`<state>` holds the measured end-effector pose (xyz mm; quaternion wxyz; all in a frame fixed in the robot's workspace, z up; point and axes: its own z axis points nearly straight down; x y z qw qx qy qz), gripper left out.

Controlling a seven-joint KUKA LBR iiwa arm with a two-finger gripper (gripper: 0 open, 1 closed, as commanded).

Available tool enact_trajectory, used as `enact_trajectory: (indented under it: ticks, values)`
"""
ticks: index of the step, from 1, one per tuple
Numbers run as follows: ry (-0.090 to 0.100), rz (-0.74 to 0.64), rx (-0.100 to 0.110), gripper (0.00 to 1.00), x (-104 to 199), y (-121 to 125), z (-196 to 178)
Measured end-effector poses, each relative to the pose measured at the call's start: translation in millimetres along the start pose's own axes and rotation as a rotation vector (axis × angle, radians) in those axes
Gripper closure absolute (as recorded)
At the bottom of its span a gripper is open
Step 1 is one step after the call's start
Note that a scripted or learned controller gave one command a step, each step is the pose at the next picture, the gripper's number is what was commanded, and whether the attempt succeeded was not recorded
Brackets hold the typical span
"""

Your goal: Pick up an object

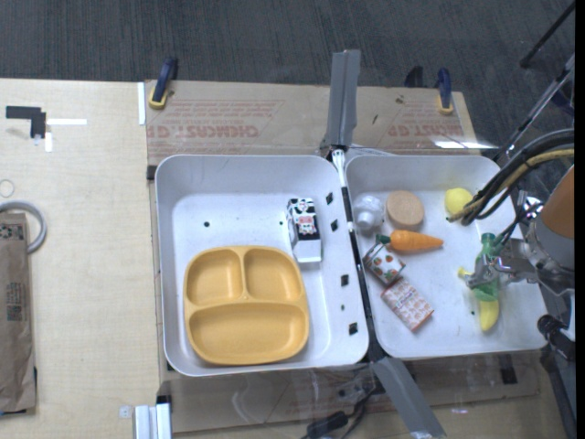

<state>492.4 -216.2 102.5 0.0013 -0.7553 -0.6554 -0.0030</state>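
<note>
My gripper hangs low over the right side of the right bin, reaching in from the right edge. A small green thing shows right at the gripper, and I cannot tell whether it is held. A yellow banana lies just below the gripper. Further left in this bin lie an orange carrot, a round tan disc, a grey lump, a yellow lemon and two small printed packets.
The left bin holds a yellow divided plate and a small black-and-white carton near its right wall. Black and yellow cables arc over the right bin's far right corner. A brown bag lies at the bench's left.
</note>
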Motion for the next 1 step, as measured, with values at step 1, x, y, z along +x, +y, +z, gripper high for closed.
enact_trajectory:
  ticks: [1]
  values:
    - [-0.009,0.085,0.003,1.00,34.2,70.0,-102.7]
